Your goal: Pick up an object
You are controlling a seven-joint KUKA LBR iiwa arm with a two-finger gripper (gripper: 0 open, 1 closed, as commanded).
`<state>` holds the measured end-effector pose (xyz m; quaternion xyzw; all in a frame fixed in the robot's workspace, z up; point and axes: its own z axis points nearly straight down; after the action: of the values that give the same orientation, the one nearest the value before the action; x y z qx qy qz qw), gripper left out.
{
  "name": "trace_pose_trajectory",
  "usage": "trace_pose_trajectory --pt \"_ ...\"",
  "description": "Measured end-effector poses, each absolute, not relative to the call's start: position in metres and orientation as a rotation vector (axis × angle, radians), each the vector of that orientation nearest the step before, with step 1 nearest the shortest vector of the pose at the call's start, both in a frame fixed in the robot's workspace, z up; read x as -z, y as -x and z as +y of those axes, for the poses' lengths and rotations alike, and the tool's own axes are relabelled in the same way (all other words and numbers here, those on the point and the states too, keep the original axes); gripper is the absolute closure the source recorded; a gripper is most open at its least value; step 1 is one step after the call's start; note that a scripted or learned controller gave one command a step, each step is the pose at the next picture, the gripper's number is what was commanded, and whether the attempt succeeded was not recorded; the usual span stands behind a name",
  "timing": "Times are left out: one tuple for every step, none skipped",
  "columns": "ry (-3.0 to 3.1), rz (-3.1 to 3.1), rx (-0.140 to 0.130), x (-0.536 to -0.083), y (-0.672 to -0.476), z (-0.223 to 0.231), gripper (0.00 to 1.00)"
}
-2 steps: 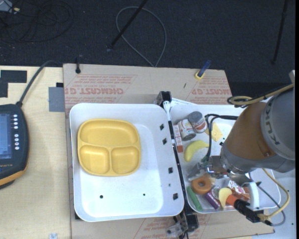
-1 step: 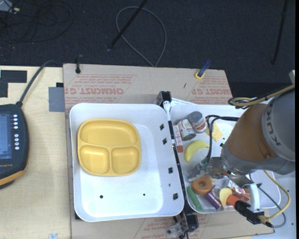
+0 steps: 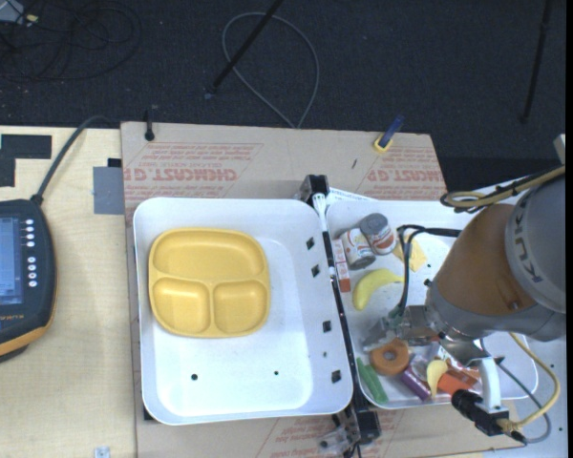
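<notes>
The arm's gripper [image 3: 428, 337] hangs low in the right bin [image 3: 368, 389], at four o'clock from the yellow tray [image 3: 210, 282]. I cannot tell its jaws' state. The orange ring [image 3: 393, 357] lies just beside; I'd centre over it, avoiding the banana [image 3: 374, 285].

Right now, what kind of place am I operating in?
Most likely a robotics lab bench for bin picking: two white bins on cardboard, a yellow divided tray, toy food like a banana, and a teach pendant.
</notes>
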<state>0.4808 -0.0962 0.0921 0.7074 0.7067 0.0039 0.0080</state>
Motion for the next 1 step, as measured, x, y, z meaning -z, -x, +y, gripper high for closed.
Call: trace_pose_trajectory --pt "-2.225 2.216 -0.001 -0.0881 -0.4765 -0.0932 0.0"
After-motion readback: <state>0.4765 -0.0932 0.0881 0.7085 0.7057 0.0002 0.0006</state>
